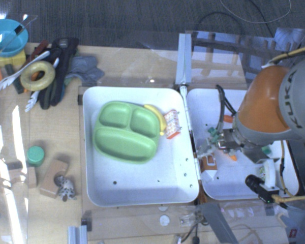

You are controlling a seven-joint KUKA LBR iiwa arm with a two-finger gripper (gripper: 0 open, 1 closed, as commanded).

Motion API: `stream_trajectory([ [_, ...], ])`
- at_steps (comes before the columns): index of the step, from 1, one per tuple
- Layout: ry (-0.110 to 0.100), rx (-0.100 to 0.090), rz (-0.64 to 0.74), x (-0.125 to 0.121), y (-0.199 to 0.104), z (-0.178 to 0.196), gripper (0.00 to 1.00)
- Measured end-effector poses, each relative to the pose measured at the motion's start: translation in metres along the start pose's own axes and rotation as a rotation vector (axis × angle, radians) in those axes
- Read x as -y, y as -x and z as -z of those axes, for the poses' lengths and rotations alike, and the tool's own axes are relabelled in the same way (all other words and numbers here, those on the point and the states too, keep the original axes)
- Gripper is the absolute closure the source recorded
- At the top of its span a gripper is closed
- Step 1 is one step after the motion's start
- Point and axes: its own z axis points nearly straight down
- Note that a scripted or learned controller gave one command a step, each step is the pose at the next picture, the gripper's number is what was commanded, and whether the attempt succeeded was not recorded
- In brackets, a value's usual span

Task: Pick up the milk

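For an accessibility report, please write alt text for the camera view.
A grey KUKA arm with an orange band reaches from the right over the right white bin, which holds small items. The left white bin holds a green divided plate, a banana and a small carton.

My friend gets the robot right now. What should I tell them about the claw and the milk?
Claw: low in the right bin, close to its left wall, among small items. I cannot tell if it is open or shut.
Milk: the small red-and-white carton, probably the milk, lies in the left bin near its right wall, beside the banana and the green plate.
Done: nothing yet; the carton lies in the other bin from the claw.
Left: bring the claw over to the left bin, grip the carton and lift it.
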Motion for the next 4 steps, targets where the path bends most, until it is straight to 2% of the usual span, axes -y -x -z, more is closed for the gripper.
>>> stream_trajectory([
  [1, 0.037, 0.005, -0.06, -0.006, 0.066, -0.07, 0.0],
  [2, 0.048, 0.002, -0.054, -0.011, 0.065, -0.056, 1.0],
  [3, 0.047, 0.003, -0.055, -0.011, 0.065, -0.056, 0.0],
  [4, 0.045, -0.002, -0.254, -0.06, 0.066, -0.076, 0.0],
])
